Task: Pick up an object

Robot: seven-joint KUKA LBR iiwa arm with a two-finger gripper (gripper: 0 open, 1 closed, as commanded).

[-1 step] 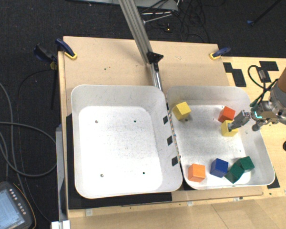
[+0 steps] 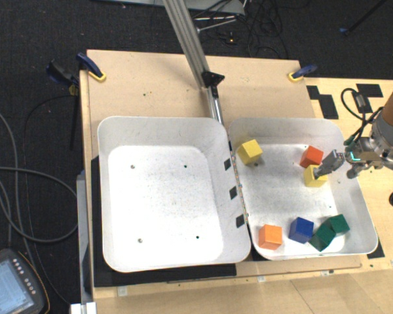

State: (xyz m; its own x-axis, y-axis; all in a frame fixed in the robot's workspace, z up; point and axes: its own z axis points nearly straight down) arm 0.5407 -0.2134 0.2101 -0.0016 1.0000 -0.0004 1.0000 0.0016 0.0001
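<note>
Currently, item one for your list: the gripper [image 2: 336, 163], reaching in from the right over the right bin [image 2: 285, 131], its dark finger [image 2: 327, 165] slanting down-left onto the small yellow block [image 2: 314, 177]; whether it is spread or closed on anything, you cannot tell from this angle. That block lies just left of and slightly nearer than the tool tip, touching or nearly so, with the red-orange block [image 2: 312, 156] just beyond it on the far side. Other candidates sit well apart: yellow cube [image 2: 250, 152] far-left, orange cube [image 2: 270, 236], blue cube [image 2: 302, 229] and green blocks [image 2: 330, 231] along the near wall.
</note>
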